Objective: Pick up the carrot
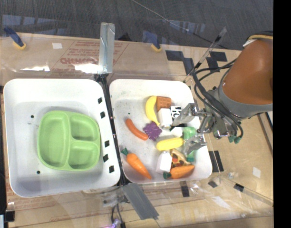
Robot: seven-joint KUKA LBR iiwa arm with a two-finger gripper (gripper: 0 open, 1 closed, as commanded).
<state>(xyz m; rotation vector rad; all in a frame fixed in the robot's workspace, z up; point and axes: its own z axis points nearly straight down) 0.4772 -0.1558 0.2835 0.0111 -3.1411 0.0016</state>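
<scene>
Landmark = right white shallow plastic bin point(118, 141). The orange toy carrot w/ green leafy top point(135, 164) lies at the bin's front-left corner, leaf end toward the left wall and close to it, tip pointing toward the front rim; some bare floor behind it, between it and the purple toy grape cluster point(152, 130). Just behind-left of the grapes lies a slim orange-red toy sausage point(136, 128), w/ open floor along the left wall and the back-left of the bin. Toward the bin's back middle: a yellow toy banana point(150, 109) touching a brown block-shaped toy point(163, 102). Centre-right: a yellow oblong toy point(169, 143), a white block point(164, 162) in front of it, and a second orange carrot-like toy point(181, 172) against the front rim. The metal two-finger hand point(189, 131) hangs over the bin's right part, fingers spread wide w/ nothing between them, well apart from the carrot. Grey arm w/ orange band point(250, 75) crosses the right rim. Left of the bin, touching side by side, the left white bin point(14, 141) holds a green three-section plastic plate point(68, 139). Both sit on the brown worktop point(240, 194).
</scene>
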